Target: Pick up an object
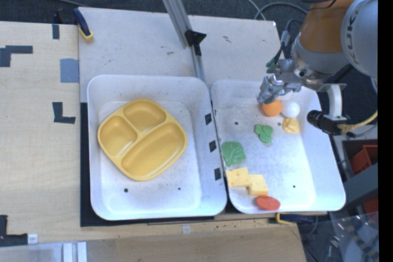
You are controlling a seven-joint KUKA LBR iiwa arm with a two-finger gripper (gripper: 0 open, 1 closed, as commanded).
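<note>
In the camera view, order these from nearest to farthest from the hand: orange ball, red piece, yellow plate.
1. Orange ball, right under the hand, right bin.
2. Red piece, right bin's near edge.
3. Yellow plate, left bin.

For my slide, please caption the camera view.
Pincer above orange piece in right bin; yellow tray in left bin.

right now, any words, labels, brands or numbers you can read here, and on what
None can be read.
Arm: dark marks at the edge of its grey casing, cut off and too blurred to read.
Yellow tray, both bins and the toy food: no text.
Bench: plain tape pieces, no writing.
</note>
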